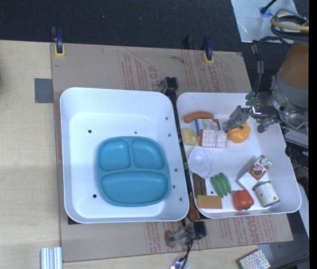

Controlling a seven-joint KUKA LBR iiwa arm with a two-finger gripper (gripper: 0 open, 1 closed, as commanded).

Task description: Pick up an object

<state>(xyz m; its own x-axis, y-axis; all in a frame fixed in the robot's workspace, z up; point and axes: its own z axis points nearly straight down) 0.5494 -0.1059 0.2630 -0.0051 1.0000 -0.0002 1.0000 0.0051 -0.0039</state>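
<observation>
In the right bin (290,167), at about one o'clock from its centre, my pincer (242,118) hangs low over the toys, the grey arm reaching in from three o'clock. I cannot tell from this slanted overhead view whether it is released, clenched or grasping anything. An orange fruit (238,133) sits just below it, touching or nearly so; I judge that to be the thing being tried for, since the pincer is lined up above it.

The remaining toys are scattered loosely across this bin, probably to offer many targets: a sausage (198,116) at eleven o'clock, a small carton (213,138) beside the fruit, a green vegetable (221,184) and a red one (242,199) towards six, a white can (266,193) at five.

The left bin (73,167) carries a blue divided plate (134,170), lying flat in its middle.

Both bins rest side by side on brown cardboard (119,69), clamped to a pale wooden bench (13,167). Beyond twelve o'clock the floor is dark.
</observation>
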